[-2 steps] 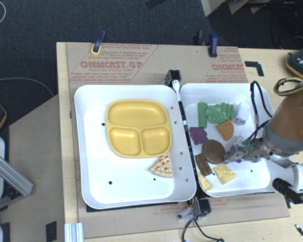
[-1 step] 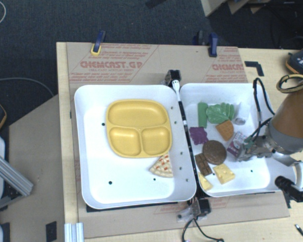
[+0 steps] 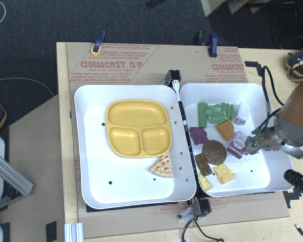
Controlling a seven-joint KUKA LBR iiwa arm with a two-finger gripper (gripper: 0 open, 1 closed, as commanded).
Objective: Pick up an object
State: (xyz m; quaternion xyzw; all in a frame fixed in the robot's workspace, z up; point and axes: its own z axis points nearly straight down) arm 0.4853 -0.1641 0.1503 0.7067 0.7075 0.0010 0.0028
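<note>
The right bin [image 3: 257, 173] holds several toy foods: a green leafy piece [image 3: 219, 112], a purple piece [image 3: 197, 134], an orange-brown cracker [image 3: 224, 130], a round brown cookie [image 3: 214, 152], a chocolate bar [image 3: 202, 164], a yellow cheese cube [image 3: 223, 173] and a purple-and-white packet [image 3: 237, 143]. My gripper [image 3: 251, 144] is low in this bin, at the packet's right edge and right of the cookie. The arm's wrist hides how it meets the packet.
The left bin [image 3: 91, 135] carries a yellow divided plate [image 3: 139, 127] and a pizza slice [image 3: 163, 166] near its right wall. A black divider strip [image 3: 182, 120] runs between the bins. Cables [image 3: 267, 84] trail by the right bin's far right corner.
</note>
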